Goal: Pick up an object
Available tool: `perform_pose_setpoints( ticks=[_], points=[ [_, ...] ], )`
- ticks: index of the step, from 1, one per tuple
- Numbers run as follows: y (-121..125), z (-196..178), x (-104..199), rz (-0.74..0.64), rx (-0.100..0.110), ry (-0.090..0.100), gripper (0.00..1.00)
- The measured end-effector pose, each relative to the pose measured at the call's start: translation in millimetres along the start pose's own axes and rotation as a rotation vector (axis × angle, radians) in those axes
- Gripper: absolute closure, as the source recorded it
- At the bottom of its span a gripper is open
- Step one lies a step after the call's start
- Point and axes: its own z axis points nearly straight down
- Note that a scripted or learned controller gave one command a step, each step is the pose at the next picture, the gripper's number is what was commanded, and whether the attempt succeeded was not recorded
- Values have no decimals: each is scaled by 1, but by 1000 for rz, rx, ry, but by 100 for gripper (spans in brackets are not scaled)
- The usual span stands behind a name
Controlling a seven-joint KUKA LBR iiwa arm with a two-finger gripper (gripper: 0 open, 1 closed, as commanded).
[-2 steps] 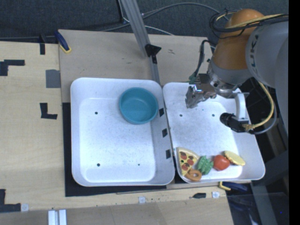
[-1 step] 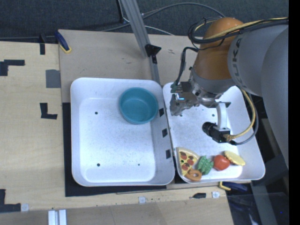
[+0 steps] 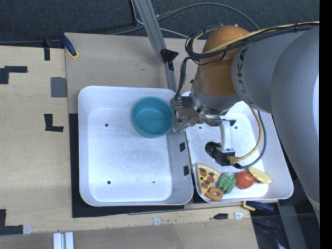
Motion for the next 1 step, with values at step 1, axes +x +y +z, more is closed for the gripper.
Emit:
perform_pose_setpoints(
  ticks=[1],
  points=[
    [-25, -8, 57, -2, -1, 1, 100]
  ],
)
